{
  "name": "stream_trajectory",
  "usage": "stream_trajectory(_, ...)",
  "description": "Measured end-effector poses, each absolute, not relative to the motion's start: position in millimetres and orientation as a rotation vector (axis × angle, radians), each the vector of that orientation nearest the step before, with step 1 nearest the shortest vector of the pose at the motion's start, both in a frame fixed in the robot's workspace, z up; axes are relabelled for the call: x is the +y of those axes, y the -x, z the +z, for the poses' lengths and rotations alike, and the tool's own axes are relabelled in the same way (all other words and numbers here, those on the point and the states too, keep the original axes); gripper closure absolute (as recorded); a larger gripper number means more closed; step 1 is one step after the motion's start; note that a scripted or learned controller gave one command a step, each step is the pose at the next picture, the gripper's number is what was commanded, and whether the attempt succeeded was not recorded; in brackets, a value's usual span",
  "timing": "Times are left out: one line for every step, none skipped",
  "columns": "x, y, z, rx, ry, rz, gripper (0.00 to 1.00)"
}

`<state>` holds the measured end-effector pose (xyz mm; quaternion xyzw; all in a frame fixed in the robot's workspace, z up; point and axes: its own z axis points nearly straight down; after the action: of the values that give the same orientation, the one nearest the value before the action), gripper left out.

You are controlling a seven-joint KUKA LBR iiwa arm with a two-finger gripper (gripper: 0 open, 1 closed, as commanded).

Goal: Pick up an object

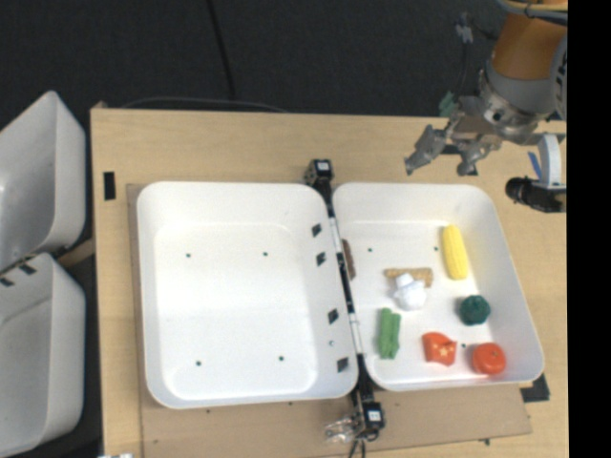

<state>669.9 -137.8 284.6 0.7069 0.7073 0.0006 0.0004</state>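
Observation:
My gripper (442, 160) hangs above the far edge of the right bin (401, 203), open, with nothing between its fingers. Well below it in that bin lie a yellow corn cob (455, 252), a white lump (411, 293) beside a tan piece (410, 275), a dark green round object (474, 309), a green block (388, 333), a red piece (439, 348) and an orange ball (489, 358). None of them touches the gripper.
The left bin (229, 299) sits beside the right one, joined by a black-clipped divider (336, 275). White shapes (33, 275) stand off the bench's left edge. A black fitting (535, 193) lies right of the bins.

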Motion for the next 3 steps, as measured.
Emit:
stream_trajectory(-138.1,-670.5,295.9,2.223,-2.215,0.004,1.00)
stream_trajectory(-66.7,-666.3,195.3,2.232,-2.218,-0.006,1.00)
stream_trajectory(-2.0,-691.9,308.7,2.225,-2.204,0.018,1.00)
